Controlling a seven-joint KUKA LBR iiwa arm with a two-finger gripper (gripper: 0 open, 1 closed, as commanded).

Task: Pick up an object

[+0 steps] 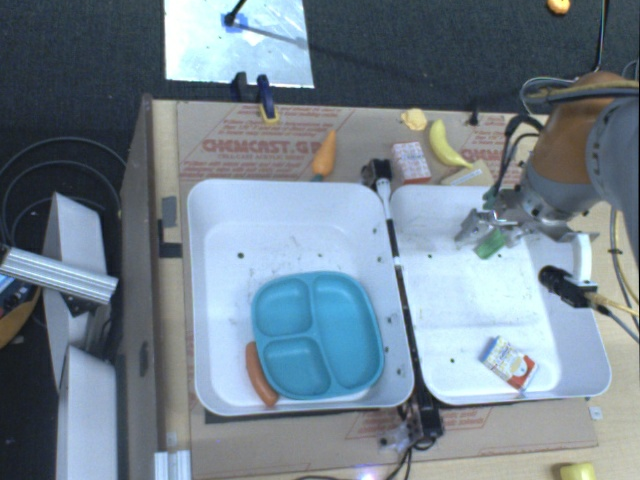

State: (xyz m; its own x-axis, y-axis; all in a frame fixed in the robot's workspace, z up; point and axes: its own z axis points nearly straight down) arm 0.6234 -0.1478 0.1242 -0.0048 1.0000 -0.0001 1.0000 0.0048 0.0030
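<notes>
My gripper (484,236) hangs over the back part of the right bin (440,308), reaching in from the right. A small green object (488,249) sits between its fingertips, and the fingers are shut on it. A small white and orange carton (508,362) lies near the front right corner of the same bin. In the left bin (230,228) a blue divided plate (318,333) rests towards the front, with an orange sausage (261,373) lying along the plate's left front edge.
Behind the bins on the cardboard lie a carrot (324,154), a small pink and white box (411,162), a banana (445,144) and a small yellow piece (414,119). Cables run along the arm at the right. A black fitting (565,288) juts over the right bin's right side.
</notes>
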